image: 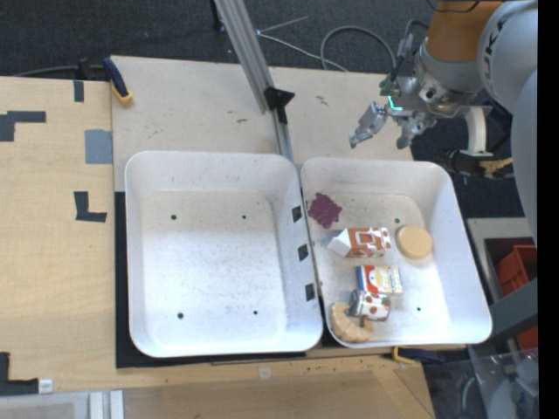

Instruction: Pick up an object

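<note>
The right bin (450, 201) holds several small items: a purple grape cluster (325, 209), an orange-and-white carton (365, 242), a round tan bun (414, 242), a red-and-white carton (378, 279), a smaller carton (369, 305) and a tan pastry (351, 325) at the near rim. My gripper (389, 131) hangs above the bench just beyond the right bin's far edge. It is open, its fingers spread with nothing between them. It is well apart from all the items.
The left bin (131, 175) sits beside the right one, sharing a middle wall. A slanted metal rail (249, 46) runs down to the bins' junction. Cables lie on the dark floor behind the bench. A yellow-and-blue clamp (118, 81) sits at the bench's far left.
</note>
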You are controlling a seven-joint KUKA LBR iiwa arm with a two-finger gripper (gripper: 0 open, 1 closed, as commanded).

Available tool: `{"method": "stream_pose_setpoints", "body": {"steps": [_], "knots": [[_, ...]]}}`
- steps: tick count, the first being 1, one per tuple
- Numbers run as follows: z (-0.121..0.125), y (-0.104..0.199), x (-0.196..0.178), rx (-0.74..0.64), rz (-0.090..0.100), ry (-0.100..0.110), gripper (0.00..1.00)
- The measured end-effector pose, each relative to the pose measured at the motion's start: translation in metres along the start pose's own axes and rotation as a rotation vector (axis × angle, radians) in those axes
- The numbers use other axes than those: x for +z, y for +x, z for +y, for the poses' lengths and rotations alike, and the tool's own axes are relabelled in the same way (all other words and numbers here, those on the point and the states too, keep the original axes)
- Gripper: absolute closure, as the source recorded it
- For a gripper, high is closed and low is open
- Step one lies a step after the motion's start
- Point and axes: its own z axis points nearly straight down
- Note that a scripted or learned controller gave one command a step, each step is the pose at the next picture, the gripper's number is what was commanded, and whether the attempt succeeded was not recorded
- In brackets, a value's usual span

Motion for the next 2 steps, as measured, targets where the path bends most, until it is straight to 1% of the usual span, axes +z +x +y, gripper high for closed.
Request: {"method": "stream_pose_setpoints", "body": {"steps": [1, 2], "knots": [[0.001, 0.000, -0.003, -0.001, -0.001, -0.004, 0.00], [-0.002, -0.007, 0.049, 0.001, -0.002, 0.000, 0.00]]}}
